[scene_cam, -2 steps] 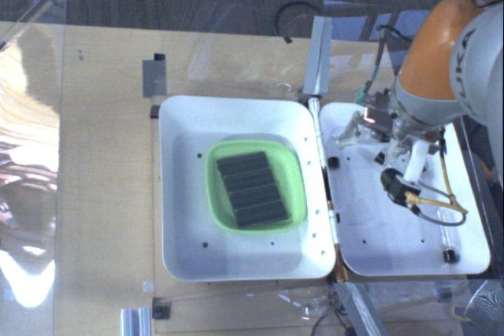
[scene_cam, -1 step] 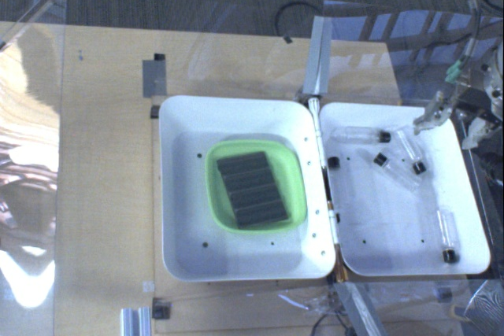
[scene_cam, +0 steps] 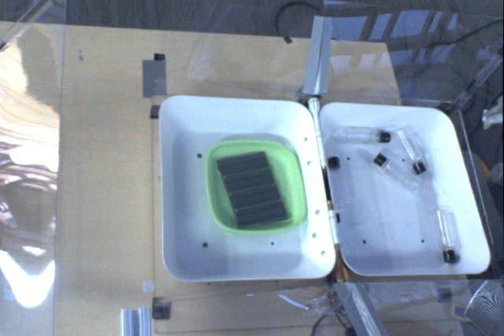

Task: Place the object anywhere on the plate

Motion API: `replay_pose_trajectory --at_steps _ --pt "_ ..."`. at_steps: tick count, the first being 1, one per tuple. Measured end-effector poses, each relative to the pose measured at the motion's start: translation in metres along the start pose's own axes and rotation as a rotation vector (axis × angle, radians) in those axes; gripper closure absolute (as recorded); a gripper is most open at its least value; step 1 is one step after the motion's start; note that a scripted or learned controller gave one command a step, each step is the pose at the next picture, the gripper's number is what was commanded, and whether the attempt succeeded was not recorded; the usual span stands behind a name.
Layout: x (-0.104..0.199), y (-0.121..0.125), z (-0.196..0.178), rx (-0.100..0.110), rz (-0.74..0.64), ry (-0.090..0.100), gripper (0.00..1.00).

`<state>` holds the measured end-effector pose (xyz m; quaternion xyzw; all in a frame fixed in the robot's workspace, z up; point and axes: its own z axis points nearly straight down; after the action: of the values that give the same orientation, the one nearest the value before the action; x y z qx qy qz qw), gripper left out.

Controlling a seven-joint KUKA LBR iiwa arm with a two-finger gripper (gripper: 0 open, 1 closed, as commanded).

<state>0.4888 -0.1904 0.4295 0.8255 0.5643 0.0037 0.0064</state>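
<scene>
Dark ridged object (scene_cam: 252, 190) lies on the green plate (scene_cam: 216, 193), left bin (scene_cam: 181, 248).

Near to far: we judge the placement done, the object sitting toward the plate's right rim; a knock could slide it off. In the right bin (scene_cam: 394, 248), clear vials (scene_cam: 446, 232) with black caps blur against white, so our count is uncertain. Claw state: we cannot tell.

fixed overhead camera, slanted down, both bins (scene_cam: 183, 264)
</scene>
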Motion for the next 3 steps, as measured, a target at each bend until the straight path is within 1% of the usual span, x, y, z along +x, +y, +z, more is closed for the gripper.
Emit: replay_pose_trajectory --at_steps 1,2,3 --pt "0.008 -0.005 0.113 0.011 0.029 0.001 0.00" --pt "-0.001 -0.003 0.168 0.011 0.055 0.001 0.00" --pt "0.001 -0.001 0.157 0.006 0.048 0.001 1.00"
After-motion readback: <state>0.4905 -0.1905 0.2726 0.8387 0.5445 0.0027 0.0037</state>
